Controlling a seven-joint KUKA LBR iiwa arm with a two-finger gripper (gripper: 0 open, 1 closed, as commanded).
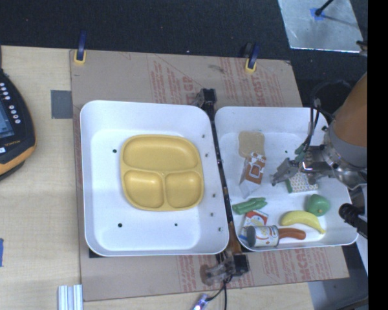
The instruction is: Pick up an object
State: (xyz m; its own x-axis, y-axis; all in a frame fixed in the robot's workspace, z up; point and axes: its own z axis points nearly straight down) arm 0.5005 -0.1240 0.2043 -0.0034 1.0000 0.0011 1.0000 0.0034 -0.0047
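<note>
Brown cardboard, clamped over a pale wooden bench, carries two white bins side by side. Its left bin (97,173) holds a yellow divided plate (161,172). Its right bin (229,124) holds the loose pieces: a tan slab (251,141) at the far side, a small red-and-white packet (255,168), a green pod (249,205), a banana (302,220), a green apple (318,204) and a printed can (263,236) at the near edge. The gripper (290,173) hangs low over this bin beside a pale patterned item (301,184); how wide its claw stands cannot be told, and nothing is visibly in its hold. By this reckoning the pick is not yet made: closing and lifting remain.
</note>
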